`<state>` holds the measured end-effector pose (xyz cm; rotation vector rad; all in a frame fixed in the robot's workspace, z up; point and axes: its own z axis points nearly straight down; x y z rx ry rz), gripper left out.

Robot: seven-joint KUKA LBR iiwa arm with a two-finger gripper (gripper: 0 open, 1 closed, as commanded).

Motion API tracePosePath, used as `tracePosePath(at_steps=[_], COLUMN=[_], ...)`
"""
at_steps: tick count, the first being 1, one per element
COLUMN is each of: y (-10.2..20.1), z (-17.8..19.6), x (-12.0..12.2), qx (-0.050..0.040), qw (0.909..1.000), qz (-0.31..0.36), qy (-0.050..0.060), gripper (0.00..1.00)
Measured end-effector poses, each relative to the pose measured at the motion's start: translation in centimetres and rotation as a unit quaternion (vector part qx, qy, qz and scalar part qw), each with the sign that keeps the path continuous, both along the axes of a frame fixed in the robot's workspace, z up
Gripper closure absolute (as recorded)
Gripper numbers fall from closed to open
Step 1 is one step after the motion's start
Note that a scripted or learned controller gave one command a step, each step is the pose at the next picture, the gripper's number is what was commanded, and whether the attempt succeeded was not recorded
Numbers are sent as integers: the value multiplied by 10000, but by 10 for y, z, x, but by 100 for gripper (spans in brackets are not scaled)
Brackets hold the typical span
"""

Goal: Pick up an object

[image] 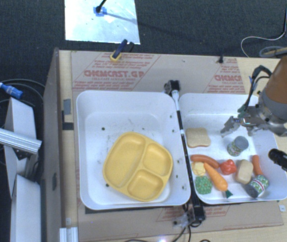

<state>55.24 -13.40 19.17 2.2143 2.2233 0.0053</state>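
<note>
The right white bin (209,105) holds several toy foods. A toast slice (197,137) lies at its left, and a small grey-green can (238,145) stands near the middle. Below them are a sausage (205,160), a carrot (216,176), a red pepper (228,166), a beige lump (244,171), a green vegetable (203,184) and a tipped can (257,185). My gripper (239,129) hangs just above and behind the upright can, with its fingers spread and nothing between them.
The left bin (82,135) carries a yellow divided plate (138,166). A ridge (181,135) where the two bin walls meet separates the bins. The arm's grey body (284,95) covers the right bin's far right corner. A black part (283,159) juts over the right rim.
</note>
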Motion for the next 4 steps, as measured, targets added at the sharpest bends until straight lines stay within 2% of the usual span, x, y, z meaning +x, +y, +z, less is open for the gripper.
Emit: tracePosePath(at_steps=[1, 2, 3, 4], y=[-23, 36, 43, -41], z=[-78, -57, -101, -62], x=[9, 9, -14, -1], qx=[-2, 5, 2, -12], qw=[10000, 10000, 10000, 10000], qz=[-3, 2, -10, -17], qy=[12, 14, -73, 7], gripper=[0, 0, 0, 0])
